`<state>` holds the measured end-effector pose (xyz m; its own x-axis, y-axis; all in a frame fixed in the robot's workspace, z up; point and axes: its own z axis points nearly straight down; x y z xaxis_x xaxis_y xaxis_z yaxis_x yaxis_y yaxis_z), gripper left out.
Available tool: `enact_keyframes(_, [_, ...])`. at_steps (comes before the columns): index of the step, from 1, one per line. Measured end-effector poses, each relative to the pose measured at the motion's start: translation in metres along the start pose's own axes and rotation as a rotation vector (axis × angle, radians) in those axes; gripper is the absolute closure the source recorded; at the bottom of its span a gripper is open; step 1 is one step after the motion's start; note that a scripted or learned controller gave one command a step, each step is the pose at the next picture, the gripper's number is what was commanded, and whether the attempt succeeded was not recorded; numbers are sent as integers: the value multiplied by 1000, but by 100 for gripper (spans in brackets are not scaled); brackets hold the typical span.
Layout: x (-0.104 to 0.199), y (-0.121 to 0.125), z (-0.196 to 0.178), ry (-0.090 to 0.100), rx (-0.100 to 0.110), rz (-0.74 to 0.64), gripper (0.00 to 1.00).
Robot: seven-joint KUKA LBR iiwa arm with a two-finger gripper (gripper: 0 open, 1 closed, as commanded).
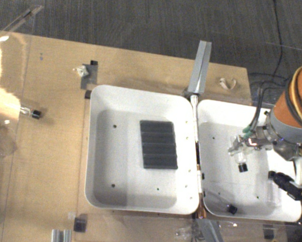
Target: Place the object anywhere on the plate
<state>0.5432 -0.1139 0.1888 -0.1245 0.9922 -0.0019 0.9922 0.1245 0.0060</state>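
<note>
A dark grey ribbed rectangular plate (159,144) lies flat in the middle of the left bin (99,190). My gripper (242,151) hangs over the middle of the right bin (212,201), reaching in from the right under the orange-banded wrist. Just under its tip there is a small black piece (242,167); I cannot tell whether it is held or part of the tool. Another small black object (232,209) lies on the right bin's floor near the front wall, apart from the gripper.
A grey metal post (200,68) stands behind the seam between the two bins. Black cabling and a bracket (285,185) hang off the arm over the right bin's right side. Small clutter (35,113) lies on the wooden bench to the left.
</note>
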Motion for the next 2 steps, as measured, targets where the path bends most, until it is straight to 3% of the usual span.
enact_keyframes(1, [42, 104, -79, 0, 1, 209, 100])
enact_keyframes(2, [122, 97, -2, 2, 4, 214, 100])
